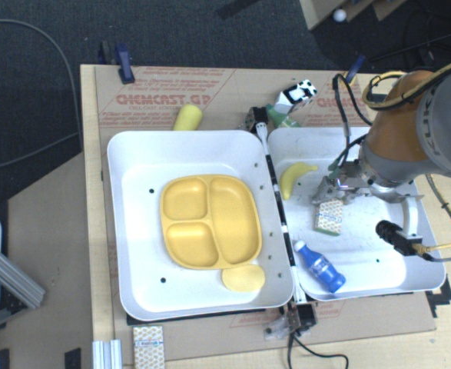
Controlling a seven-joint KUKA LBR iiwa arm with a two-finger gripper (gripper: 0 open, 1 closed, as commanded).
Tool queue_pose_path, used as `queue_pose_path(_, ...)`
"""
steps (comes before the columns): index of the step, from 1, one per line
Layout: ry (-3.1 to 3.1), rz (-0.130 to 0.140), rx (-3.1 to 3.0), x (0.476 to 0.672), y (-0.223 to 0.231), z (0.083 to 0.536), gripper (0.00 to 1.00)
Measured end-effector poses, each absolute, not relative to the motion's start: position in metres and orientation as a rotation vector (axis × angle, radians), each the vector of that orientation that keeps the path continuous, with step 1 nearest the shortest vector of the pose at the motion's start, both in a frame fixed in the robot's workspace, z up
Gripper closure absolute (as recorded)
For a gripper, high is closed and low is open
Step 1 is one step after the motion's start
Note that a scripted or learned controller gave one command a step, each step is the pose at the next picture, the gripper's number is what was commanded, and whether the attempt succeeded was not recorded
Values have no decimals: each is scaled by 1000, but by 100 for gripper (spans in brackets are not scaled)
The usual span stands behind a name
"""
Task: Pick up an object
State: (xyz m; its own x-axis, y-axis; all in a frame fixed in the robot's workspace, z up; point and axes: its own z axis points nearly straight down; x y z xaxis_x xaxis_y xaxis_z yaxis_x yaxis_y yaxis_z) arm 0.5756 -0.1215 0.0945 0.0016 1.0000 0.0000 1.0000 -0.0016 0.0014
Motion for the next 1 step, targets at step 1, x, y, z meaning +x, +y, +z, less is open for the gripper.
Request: queue_pose_path(1, 2223, 2, 2219, 566, -45, 185, 100)
